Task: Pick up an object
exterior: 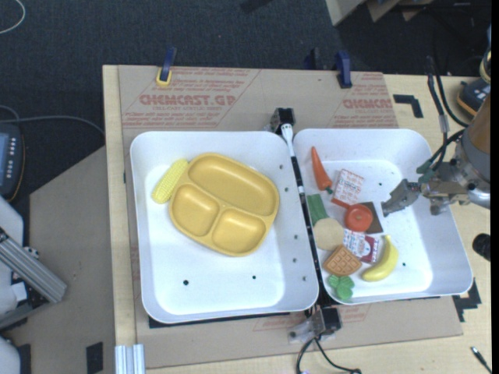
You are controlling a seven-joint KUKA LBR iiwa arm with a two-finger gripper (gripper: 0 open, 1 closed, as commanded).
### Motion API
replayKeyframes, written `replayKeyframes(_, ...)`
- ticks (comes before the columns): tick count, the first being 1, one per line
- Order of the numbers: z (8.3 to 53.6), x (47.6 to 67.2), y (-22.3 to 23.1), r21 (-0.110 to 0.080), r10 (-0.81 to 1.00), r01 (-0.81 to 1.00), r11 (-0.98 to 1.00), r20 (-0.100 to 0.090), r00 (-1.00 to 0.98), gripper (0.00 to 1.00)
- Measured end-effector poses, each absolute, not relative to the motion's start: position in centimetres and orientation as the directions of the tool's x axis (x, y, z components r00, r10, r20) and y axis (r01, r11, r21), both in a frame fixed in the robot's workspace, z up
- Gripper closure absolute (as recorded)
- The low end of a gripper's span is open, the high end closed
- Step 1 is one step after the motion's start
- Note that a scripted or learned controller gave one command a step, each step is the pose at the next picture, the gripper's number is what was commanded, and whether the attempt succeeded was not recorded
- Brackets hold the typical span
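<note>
The right bin (446, 249) holds several toy foods. An orange carrot (320, 170) lies at its back left, with a red-and-white packet (348, 185) beside it. A red tomato (359, 216) sits mid-bin, and a green stick (316, 207) and a pale round piece (328, 233) lie to its left. A second packet (359, 245), a waffle (341, 261), a banana (382, 262) and a green leafy piece (341, 287) crowd the front. My gripper (396, 199) hangs over the right bin, just right of the tomato, and I see nothing held in it.
The left bin (148, 232) holds a yellow divided plate (224, 203) with a corn cob (170, 180) at its back-left edge. A black divider (298, 197) runs between the bins. Cables hang by the arm at the right.
</note>
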State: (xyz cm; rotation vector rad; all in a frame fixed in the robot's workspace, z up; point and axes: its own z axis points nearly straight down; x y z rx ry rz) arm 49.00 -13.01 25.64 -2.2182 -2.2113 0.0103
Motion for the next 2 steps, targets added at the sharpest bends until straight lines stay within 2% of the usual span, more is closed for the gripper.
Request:
replayKeyframes(1,26.1,49.2,-13.0,0.0,1.0,1.0,0.0,0.0,0.0,0.0)
replayKeyframes(2,21.5,48.7,-13.6,-0.006,1.0,1.0,-0.001,0.002,0.001,0.0)
